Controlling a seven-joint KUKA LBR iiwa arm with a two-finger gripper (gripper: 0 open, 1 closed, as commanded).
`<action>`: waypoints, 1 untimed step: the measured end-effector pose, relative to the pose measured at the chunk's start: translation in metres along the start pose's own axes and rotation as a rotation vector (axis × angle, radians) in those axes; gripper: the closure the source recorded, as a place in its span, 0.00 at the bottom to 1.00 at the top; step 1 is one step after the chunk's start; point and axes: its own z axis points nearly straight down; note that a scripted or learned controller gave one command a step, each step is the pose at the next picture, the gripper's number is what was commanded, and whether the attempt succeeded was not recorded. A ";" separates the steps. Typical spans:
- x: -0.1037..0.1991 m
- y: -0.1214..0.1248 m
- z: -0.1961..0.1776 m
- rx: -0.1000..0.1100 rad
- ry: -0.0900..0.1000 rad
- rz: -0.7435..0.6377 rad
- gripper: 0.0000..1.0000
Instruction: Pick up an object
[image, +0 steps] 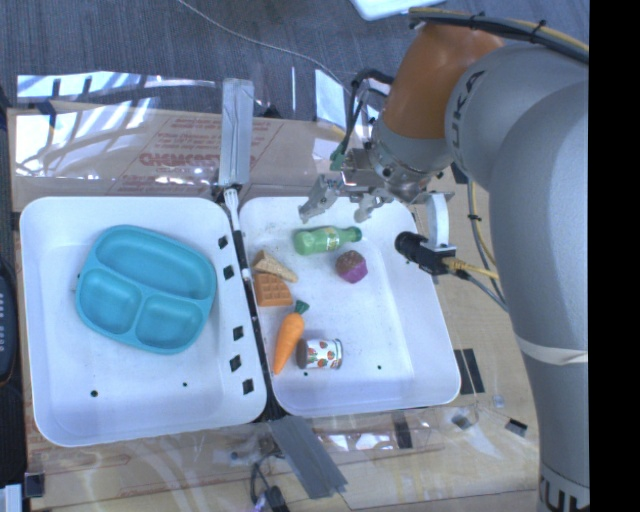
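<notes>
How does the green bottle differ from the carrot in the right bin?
The green bottle is green and lies crosswise near the bin's far side; the carrot is orange with a green top and lies lengthwise near the bin's left wall. The bottle sits just below the gripper; the carrot lies farther from it. Both lie flat in the right bin.

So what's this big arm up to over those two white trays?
The arm is trying to pick up one of the toys. Its tool, fingers apart and holding nothing, hovers over the far end of the right bin, just above a green bottle. A purple ball, waffle, carrot and small can lie nearby. The left bin holds a blue divided plate.
</notes>
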 end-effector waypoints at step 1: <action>-0.036 0.014 0.145 0.006 -0.002 0.004 0.00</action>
